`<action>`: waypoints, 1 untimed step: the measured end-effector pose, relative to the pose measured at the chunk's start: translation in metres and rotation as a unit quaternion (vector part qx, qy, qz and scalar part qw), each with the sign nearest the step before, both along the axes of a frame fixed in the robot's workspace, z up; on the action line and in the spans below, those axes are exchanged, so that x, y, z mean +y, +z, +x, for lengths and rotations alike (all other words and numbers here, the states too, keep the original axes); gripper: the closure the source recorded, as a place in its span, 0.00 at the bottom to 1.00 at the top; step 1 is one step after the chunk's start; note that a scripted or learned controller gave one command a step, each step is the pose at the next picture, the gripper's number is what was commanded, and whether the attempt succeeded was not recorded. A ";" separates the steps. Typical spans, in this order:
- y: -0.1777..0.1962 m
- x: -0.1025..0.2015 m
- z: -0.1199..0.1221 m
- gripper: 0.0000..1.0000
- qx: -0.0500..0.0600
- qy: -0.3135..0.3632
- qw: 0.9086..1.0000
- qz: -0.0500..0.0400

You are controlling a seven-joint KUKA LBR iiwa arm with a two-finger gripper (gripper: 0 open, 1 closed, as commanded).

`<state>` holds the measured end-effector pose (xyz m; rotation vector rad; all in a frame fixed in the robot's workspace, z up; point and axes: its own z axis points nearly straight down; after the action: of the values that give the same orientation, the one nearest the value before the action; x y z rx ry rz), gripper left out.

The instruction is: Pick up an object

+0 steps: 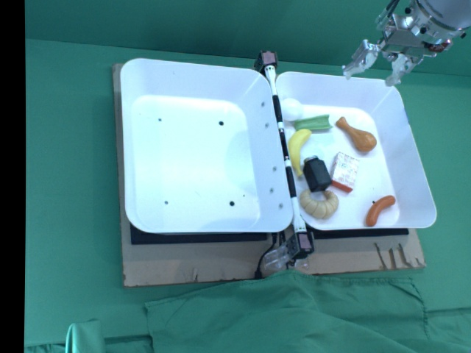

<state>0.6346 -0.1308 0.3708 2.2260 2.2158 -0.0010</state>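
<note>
My gripper [375,65] hangs open above the back edge of the right bin [416,179], with nothing between its fingers. Below it in that bin lie a chicken drumstick [357,134], a green celery piece [313,123], a yellow banana [297,148], a white egg-like ball [291,108], a black block [317,173], a small white and red carton [345,170], a croissant [319,203] and an orange sausage [380,209]. The drumstick is the nearest item to the gripper.
The left bin [193,153] sits beside the right one, joined by a black and white divider bar [282,149]. Both rest on a cardboard sheet [199,271] over a green cloth [66,197].
</note>
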 end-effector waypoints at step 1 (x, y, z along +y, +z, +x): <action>0.014 -0.001 0.001 1.00 -0.003 -0.001 1.000 -0.001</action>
<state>0.6352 -0.1314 0.3848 2.2239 2.2093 0.0038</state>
